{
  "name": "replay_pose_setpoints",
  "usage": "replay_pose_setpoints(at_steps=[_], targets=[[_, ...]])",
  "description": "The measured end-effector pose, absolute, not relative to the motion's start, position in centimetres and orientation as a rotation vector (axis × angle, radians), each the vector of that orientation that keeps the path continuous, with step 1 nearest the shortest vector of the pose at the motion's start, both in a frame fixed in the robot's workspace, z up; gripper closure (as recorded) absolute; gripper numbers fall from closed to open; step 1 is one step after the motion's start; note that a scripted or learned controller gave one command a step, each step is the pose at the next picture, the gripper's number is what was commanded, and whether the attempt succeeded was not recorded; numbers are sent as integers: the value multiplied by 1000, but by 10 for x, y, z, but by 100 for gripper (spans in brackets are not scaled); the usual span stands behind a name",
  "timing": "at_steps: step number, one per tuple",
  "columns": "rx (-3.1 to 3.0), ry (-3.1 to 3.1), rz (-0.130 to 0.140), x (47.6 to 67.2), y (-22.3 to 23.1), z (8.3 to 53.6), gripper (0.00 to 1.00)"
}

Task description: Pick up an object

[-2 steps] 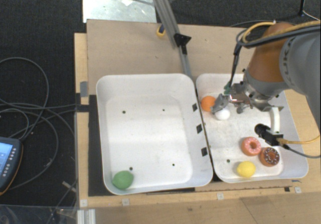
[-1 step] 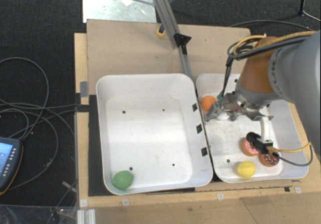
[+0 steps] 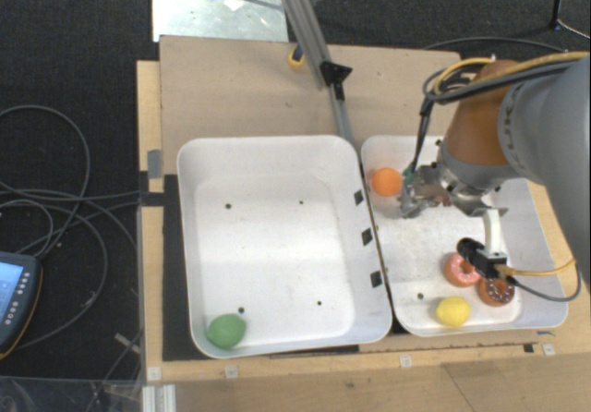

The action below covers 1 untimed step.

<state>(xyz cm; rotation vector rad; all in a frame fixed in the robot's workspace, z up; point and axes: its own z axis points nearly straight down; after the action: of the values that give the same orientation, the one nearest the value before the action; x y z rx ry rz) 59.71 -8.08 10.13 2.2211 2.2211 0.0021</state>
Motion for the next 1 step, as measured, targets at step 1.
replay_pose_setpoints(at_steps=[1], targets=[[2212,2221,8,609,-85,158,100]])
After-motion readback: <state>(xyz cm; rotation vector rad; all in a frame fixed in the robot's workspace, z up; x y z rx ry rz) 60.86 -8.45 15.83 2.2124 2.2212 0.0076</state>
